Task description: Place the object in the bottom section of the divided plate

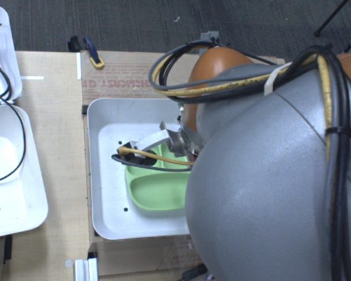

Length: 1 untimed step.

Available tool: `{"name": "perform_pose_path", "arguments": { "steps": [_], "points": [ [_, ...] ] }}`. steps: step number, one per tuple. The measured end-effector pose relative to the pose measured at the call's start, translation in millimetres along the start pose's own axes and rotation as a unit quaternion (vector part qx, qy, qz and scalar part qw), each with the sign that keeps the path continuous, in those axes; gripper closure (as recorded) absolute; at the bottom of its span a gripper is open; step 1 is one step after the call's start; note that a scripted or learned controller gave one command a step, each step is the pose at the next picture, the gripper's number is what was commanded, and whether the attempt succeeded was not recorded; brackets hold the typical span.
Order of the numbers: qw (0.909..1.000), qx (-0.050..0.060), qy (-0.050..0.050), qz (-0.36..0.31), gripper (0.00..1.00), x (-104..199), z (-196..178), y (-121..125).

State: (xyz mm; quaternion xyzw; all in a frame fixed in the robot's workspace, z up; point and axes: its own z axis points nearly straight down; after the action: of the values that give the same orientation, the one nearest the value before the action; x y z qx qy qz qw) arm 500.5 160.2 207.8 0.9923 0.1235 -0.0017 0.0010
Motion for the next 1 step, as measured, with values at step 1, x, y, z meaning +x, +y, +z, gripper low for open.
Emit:
{"name": "perform_pose_path", "arguments": {
  "steps": [1],
  "points": [
    [1.0000, 0.000, -0.001, 0.008, 0.00, -22.4, 116.8, -9.2]
  ]
}}
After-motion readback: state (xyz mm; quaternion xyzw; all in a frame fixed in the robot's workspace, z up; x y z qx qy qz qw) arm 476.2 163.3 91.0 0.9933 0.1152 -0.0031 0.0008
